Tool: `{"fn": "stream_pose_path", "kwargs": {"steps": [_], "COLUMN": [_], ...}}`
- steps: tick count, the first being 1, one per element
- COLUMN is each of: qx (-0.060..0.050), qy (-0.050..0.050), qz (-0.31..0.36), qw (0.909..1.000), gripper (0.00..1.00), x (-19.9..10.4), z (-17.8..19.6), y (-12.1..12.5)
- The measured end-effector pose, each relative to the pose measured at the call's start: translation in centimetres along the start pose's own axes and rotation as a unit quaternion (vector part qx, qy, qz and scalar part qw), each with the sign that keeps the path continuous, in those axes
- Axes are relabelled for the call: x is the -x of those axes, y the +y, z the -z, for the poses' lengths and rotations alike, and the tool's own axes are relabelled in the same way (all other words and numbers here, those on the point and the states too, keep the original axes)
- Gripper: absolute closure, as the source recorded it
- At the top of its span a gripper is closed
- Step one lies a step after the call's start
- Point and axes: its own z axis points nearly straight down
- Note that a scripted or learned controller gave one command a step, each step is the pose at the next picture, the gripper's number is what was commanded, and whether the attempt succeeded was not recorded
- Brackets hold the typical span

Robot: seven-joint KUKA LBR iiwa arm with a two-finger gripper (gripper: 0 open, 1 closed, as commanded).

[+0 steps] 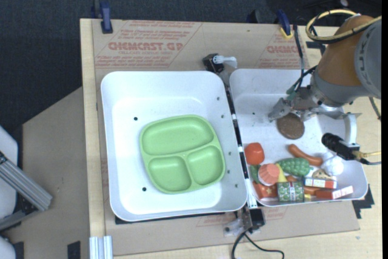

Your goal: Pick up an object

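Note:
My gripper (291,108) hangs over the back part of the right bin (260,85), reaching in from the right on the grey and orange arm. Directly in front of it, touching or nearly touching, lies a brown round patty (291,127) on the bin floor. Nothing is visibly lifted. Further forward sit a red tomato-like piece (254,153), an orange sausage (305,154), a green bumpy vegetable (294,165), a round orange slice (268,174), a green can (291,192) and a white and red box (320,182).
The left bin (121,106) holds a green divided plate (182,152) in its middle. Toy foods crowd the front of the right bin, and its back left corner has bare floor. A cardboard sheet (151,45) lies behind the bins.

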Motion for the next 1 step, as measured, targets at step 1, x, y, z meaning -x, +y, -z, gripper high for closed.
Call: {"fn": "stream_pose_path", "kwargs": {"steps": [1], "qx": [-0.002], "qy": [0.0], "qz": [-0.001], "qw": [1.0], "gripper": [0.0], "x": [1.17], "z": [-1.15], "y": [-1.76]}}
